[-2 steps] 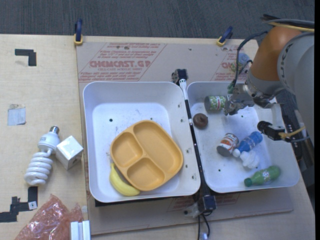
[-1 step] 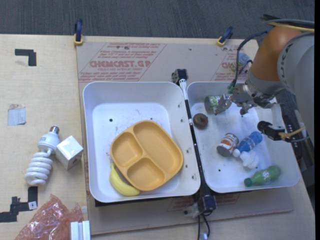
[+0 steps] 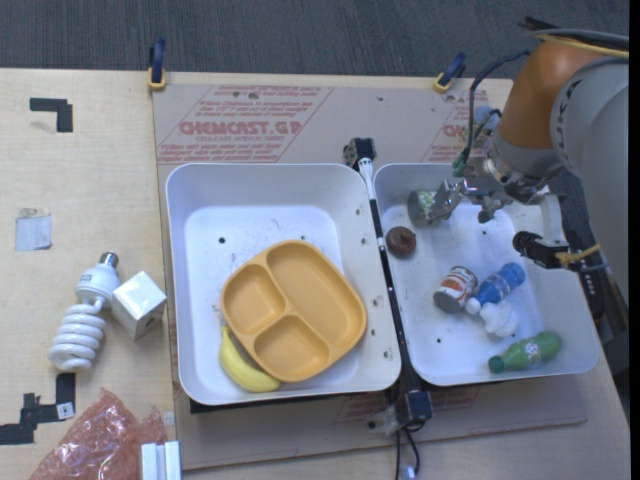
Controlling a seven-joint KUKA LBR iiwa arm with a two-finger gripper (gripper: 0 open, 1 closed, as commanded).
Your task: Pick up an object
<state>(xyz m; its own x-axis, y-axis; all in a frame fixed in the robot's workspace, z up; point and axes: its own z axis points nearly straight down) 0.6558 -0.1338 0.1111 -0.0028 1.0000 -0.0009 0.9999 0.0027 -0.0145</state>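
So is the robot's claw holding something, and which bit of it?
It looks so: the gripper seems closed on a small green and white object at its right-hand end, over the right bin. What the object is cannot be told.

The bulky grey robot arm (image 3: pixel 600 108) is showing a rounded, glossy orange band (image 3: pixel 535 88) above its wrist. Thin black cables (image 3: pixel 480 73) are looping beside it, and a small silvery metal gripper (image 3: pixel 468 196) with dark fittings is hanging beneath.
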